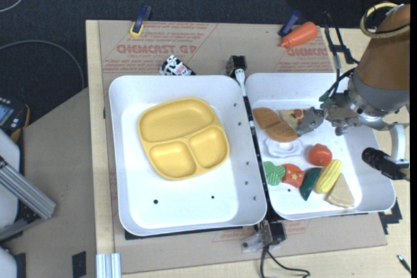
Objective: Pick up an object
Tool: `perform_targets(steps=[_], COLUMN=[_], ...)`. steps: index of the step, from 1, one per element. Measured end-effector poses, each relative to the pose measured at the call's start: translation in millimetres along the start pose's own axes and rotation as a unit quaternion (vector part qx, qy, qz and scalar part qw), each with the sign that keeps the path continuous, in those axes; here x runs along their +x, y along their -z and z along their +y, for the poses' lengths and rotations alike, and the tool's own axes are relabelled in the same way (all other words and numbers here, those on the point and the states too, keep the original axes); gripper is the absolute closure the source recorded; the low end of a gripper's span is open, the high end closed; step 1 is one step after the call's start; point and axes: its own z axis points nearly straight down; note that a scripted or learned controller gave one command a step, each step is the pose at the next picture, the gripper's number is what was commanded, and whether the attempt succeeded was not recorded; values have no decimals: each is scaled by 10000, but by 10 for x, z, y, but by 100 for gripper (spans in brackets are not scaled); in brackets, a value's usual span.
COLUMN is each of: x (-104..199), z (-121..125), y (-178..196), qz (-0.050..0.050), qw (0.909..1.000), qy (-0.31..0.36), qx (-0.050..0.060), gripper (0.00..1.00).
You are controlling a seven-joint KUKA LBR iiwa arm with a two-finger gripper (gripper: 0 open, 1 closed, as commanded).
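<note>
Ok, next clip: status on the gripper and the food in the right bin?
Gripper low over right bin, beside the bread; finger state unclear. Nothing seen held. Tomato, corn lying close by, crowded. Yellow tray alone in left bin.

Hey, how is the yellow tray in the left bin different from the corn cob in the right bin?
The yellow tray is broad, flat and split into three compartments; the corn cob is small, slim and ridged. The yellow tray lies alone in the left bin; the corn cob sits crowded among other toy foods in the right bin, by the tomato. Both are yellow.
</note>
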Motion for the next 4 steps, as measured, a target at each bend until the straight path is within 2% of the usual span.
perform_targets(steps=[1, 2, 3, 4], x=[1, 16, 20, 17], z=[31, 24, 38, 41], y=[71, -570, -1052, -930], qz=[-9, 2, -1, -11], qw=[10000, 10000, 10000, 10000], qy=[13, 9, 2, 3], qx=[-70, -26, -67, -83], gripper=[0, 0, 0, 100])
